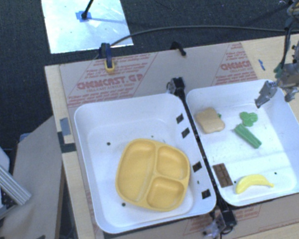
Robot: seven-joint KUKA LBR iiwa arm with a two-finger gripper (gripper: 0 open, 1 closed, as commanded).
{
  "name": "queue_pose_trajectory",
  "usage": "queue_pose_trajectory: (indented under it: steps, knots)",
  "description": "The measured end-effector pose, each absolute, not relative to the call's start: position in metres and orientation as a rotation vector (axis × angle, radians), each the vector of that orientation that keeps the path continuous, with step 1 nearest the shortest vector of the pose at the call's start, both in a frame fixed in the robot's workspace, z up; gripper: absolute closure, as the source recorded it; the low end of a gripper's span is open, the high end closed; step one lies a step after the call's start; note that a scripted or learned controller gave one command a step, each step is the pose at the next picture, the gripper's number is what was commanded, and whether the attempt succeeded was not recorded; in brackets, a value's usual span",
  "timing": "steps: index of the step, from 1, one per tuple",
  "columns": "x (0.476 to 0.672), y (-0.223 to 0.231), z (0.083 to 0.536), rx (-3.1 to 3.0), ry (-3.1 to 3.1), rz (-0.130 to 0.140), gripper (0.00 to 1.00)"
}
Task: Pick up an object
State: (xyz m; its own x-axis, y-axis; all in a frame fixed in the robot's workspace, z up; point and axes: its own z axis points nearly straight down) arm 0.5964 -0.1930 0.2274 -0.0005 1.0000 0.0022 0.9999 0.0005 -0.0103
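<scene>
Inspector A: Both bins, left (95,153) and right (295,143), are showing smooth white plastic with a soft sheen.

Inspector B: The yellow tray (152,174) is reading as smooth moulded plastic, semi-matt. The banana (253,183) and green vegetable (247,128) are looking like glossy plastic.

Inspector A: The bread slice (210,120) is appearing matt, possibly foam; the view is too coarse to confirm.

Inspector B: The bench board (130,74) is presenting as matt printed cardboard. The gripper (277,93) is showing dull grey metal.
</scene>
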Motion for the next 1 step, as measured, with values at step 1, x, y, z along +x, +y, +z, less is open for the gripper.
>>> queue_pose_trajectory:
  steps: [1]
  knots:
    - [0.5991, -0.1925, 0.2346, -2.219, -2.227, -0.001, 0.0]
